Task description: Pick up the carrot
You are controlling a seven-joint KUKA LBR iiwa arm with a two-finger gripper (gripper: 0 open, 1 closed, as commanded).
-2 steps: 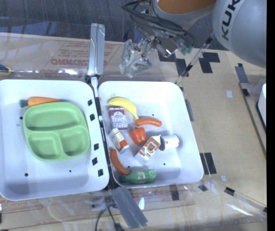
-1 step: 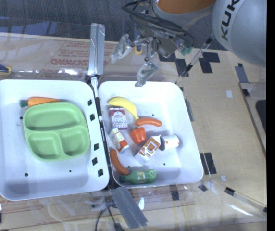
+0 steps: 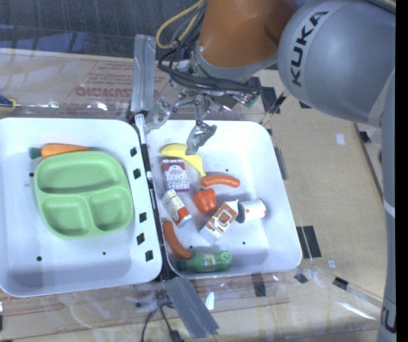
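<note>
We see the long orange carrot lying lengthwise left-right at the left white bin's far edge, well left of our two-finger gripper, whose grip state we cannot tell

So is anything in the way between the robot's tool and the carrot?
Yes. The tool hangs over the right bin, above the banana. The carrot lies in the left bin, at the far edge of the green tray. The raised divider between the two bins lies across the path.
</note>
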